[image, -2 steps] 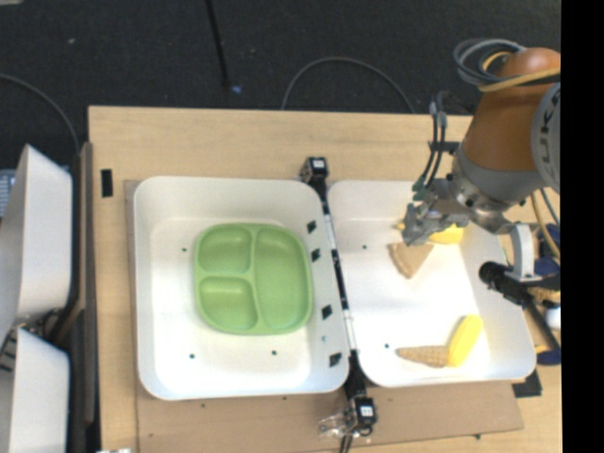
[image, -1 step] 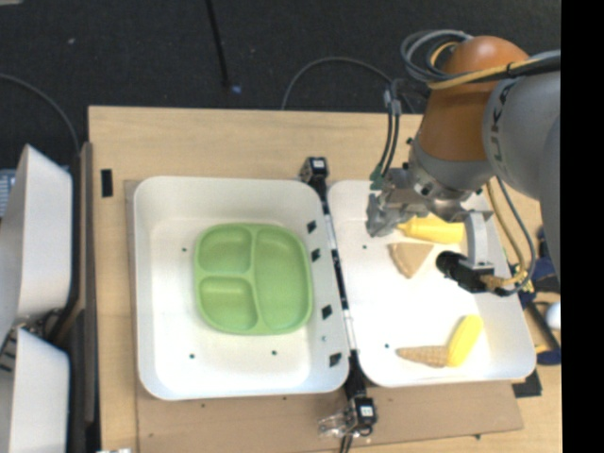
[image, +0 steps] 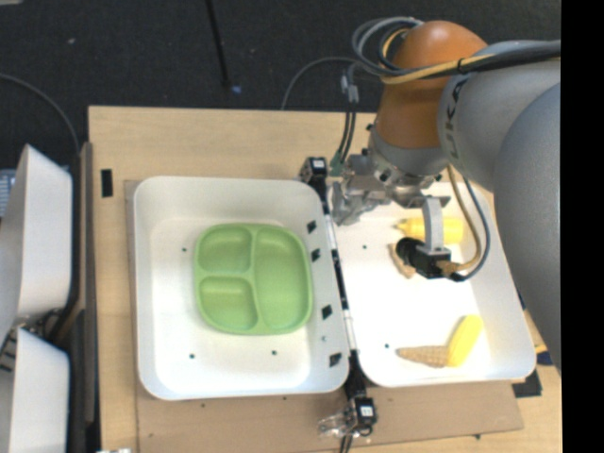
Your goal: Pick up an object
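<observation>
Camera view: everything below is placed against the right bin [image: 377, 300], a shallow white tray with rounded corners.
Counter [image: 189, 130]: pale wood, carrying the right bin and its twin.
Arm [image: 425, 83]: grey with an orange band, leaning in over the right bin's far right side.
Pincer [image: 347, 204]: a metal-grey head low over the right bin's far left corner, close to its left wall. Whether it is spread or pressed together cannot be told from this angle, and nothing is seen held in it.
Yellow block [image: 451, 227]: bright yellow and short, lying in the right bin's far half, partly hidden by robot parts.
Tan scrap [image: 405, 262]: small and light brown, near the middle of the right bin; its shape is unclear.
Yellow banana shape [image: 463, 339]: smooth, plump and slightly curved, set at a slant in the right bin's near right part.
Cone [image: 422, 355]: tan and tapered, lying flat in the right bin's near part, its wide end touching the yellow banana shape.
Left bin [image: 156, 347]: white, pressed against the right bin's left wall.
Green plate [image: 253, 277]: pale green with three compartments, flat in the left bin, just beyond the right bin's left wall.
</observation>
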`<state>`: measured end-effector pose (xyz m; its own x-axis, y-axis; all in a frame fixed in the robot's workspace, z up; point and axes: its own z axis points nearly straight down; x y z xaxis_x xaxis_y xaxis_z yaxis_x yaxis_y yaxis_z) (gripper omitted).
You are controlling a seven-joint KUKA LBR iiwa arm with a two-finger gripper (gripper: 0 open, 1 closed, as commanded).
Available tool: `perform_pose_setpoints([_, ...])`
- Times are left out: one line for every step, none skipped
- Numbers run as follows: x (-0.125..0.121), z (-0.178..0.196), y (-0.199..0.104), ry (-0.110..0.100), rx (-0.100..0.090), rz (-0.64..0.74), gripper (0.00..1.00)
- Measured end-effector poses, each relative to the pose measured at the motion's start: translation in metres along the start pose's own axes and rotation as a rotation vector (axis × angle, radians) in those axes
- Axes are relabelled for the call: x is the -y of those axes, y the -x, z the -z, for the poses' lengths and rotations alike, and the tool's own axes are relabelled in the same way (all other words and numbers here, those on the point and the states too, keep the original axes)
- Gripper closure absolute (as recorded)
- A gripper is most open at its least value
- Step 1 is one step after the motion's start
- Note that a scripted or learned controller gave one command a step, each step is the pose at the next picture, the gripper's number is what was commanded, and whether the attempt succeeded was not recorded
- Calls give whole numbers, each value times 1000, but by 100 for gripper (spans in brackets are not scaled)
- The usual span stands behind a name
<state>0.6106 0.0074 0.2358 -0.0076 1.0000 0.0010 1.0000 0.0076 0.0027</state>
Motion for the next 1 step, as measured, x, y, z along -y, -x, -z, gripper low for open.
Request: perform_pose_setpoints([-1,-7,-51,-2,0,0,100])
